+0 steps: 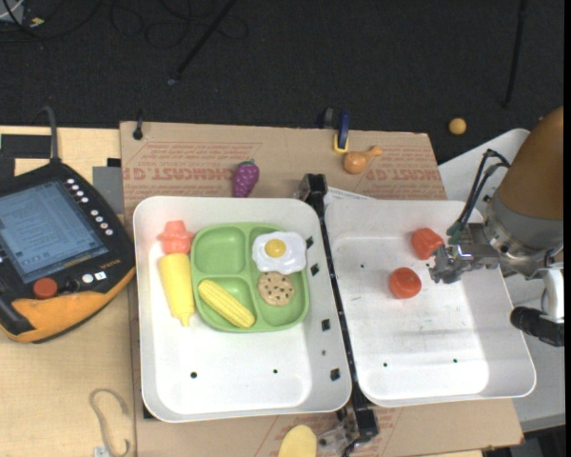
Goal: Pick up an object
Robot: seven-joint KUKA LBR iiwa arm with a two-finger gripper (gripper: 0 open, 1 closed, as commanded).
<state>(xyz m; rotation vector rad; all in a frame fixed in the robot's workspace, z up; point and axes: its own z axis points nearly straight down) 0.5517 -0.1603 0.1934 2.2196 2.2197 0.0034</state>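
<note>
Reaching in from the right, the grey arm with its orange band point(542, 174) is hanging over the right-hand shallow white bin point(457, 369), with the dark two-finger gripper point(444, 267) sitting low above the bin's upper right part. Whether that gripper is spread or closed cannot be told, and nothing is showing clearly in its grasp.

Two small red rounded toy pieces are lying in this bin. One squat red piece point(405, 283), smooth and tomato-like, is resting on the bin floor just left of the gripper, apart from it. Another reddish-orange lumpy piece point(424, 243) is lying a little higher, near the gripper's upper left.

Sitting in the left-hand white bin point(228, 379) is a green divided plastic tray point(224, 255), which is holding a yellow corn cob point(226, 304), a fried egg toy point(278, 250) and a brown chocolate-chip cookie point(277, 289). A yellow bottle-shaped toy with a pink top point(176, 279) is lying just beside the tray's left edge.

Behind the bins, a purple grape cluster point(245, 177) and an orange pear-shaped toy point(358, 160) are resting on the brown cardboard sheet point(190, 160).
</note>
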